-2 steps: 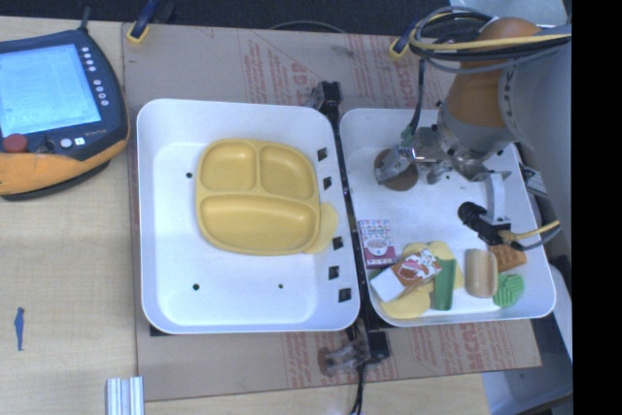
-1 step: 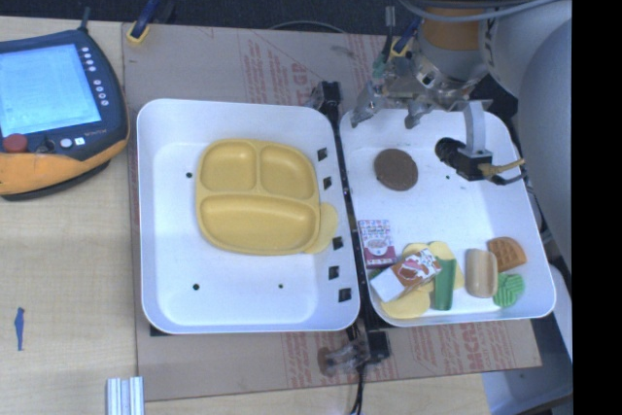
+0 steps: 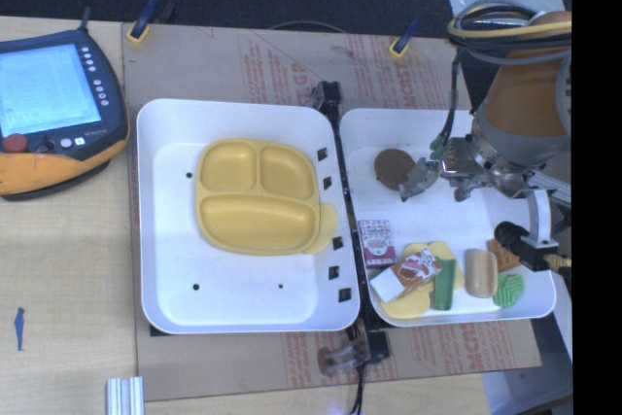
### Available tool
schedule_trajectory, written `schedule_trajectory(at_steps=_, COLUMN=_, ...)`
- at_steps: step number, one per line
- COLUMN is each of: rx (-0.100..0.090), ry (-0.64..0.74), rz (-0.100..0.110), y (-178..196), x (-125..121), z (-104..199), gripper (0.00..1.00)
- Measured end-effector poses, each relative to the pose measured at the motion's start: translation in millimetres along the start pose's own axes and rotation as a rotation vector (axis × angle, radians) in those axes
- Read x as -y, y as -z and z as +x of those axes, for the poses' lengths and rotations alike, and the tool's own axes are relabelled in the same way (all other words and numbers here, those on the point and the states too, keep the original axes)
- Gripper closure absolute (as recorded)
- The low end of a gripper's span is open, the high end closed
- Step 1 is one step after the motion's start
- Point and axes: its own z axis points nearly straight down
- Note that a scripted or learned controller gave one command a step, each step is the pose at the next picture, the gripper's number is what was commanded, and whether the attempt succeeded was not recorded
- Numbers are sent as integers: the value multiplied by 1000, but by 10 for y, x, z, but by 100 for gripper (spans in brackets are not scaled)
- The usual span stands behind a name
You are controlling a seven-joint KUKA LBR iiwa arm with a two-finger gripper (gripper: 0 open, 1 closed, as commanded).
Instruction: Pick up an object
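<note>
Down at the lower right of the frame, the toys crowd the near wall of the right bin (image 3: 544, 306): a bread roll (image 3: 478, 272), a green piece (image 3: 508, 291), a card (image 3: 375, 241). Higher up sits the brown disc (image 3: 393, 167), alone. The gripper (image 3: 439, 178) hangs just right of it, fingers spread and nothing between them. So the disc lies to the gripper's left, close by and round. In the left bin rests the yellow tray (image 3: 259, 196).

Two bins side by side on tabletop (image 3: 78, 306). Left bin (image 3: 165, 296): divided tray (image 3: 260, 196), centred. Right bin (image 3: 364, 131): round disc (image 3: 393, 166) at rear left; small items (image 3: 442, 277) clustered along front edge. Pendant (image 3: 53, 112) left of bins.
</note>
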Motion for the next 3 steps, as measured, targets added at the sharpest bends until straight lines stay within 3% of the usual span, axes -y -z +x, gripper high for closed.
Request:
schedule_trajectory(at_steps=1, rx=3, ry=2, rz=-14, y=-471, x=-430, z=-942, gripper=0)
schedule_trajectory(at_steps=2, rx=1, ry=11, rz=-13, y=-874, x=-1094, z=-27, gripper=0)
schedule_trajectory(at_steps=3, rx=-2, ry=1, rz=5, y=-3, x=93, z=238, gripper=0)
